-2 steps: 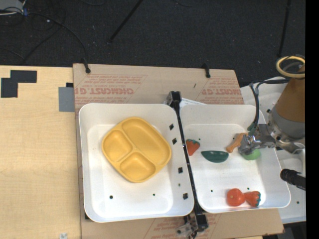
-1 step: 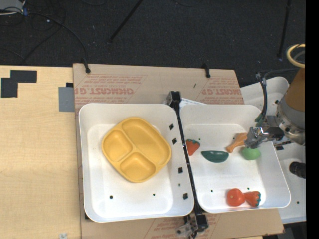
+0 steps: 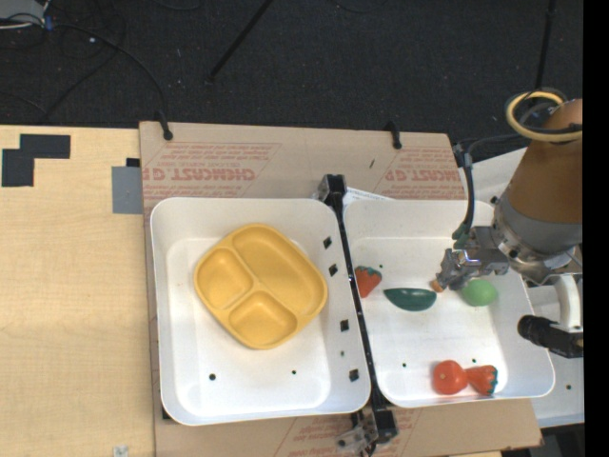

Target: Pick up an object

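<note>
Two bins, and the gripper (image 3: 460,270) hangs low in the right one (image 3: 428,219) beside the green ball (image 3: 480,293), seemingly lining up; its grip I cannot tell.

In the right bin (image 3: 395,219) lie five small things: a dark green bowl-like piece (image 3: 410,299) near the middle, a light green ball (image 3: 480,293) just beside it, a red item (image 3: 367,278) by the divider, and a red tomato (image 3: 449,377) touching a red pepper (image 3: 482,379) near the front wall.
</note>
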Robot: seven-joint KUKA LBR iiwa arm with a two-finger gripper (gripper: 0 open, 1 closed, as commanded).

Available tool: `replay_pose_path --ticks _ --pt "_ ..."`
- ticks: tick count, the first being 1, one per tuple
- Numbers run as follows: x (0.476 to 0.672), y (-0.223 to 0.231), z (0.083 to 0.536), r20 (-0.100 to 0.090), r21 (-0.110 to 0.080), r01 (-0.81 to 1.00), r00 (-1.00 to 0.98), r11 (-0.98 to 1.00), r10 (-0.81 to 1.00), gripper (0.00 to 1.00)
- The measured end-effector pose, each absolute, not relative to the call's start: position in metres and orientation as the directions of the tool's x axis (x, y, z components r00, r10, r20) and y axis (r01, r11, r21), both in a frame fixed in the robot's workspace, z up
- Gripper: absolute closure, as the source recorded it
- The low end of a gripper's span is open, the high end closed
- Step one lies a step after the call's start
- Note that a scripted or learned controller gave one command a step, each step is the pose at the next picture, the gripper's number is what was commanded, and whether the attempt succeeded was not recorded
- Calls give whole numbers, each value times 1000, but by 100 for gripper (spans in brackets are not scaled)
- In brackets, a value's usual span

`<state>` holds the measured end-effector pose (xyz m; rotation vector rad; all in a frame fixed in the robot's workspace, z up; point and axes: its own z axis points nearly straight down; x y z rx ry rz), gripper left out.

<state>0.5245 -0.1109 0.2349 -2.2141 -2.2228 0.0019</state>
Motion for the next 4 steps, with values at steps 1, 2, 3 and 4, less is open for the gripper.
replay_pose_path --ticks 1,2,3,4 --pt "526 -66 239 2 -4 1000 -4 4 1000 100" --pt "521 -14 246 2 -4 1000 -5 5 1000 100" --pt "514 35 249 2 -5 1000 -5 5 1000 100" --pt "519 90 248 1 -4 1000 -5 5 1000 100"
